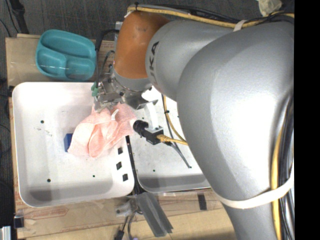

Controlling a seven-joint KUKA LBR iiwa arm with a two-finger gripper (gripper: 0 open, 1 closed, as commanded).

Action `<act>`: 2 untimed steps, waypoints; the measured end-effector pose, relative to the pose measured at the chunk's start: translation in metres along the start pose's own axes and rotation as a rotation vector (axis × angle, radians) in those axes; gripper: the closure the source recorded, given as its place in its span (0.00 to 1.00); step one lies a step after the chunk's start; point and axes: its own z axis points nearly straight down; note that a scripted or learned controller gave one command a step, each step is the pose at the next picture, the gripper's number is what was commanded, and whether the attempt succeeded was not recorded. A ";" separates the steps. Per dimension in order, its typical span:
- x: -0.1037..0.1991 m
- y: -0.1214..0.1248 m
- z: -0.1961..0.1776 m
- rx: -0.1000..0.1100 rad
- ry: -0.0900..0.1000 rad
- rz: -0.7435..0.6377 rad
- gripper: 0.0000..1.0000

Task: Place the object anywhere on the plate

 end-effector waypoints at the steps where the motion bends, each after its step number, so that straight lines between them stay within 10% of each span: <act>1: 0.060 0.008 0.071 0.003 0.000 0.016 1.00; 2: -0.002 -0.015 0.000 0.000 -0.001 -0.089 1.00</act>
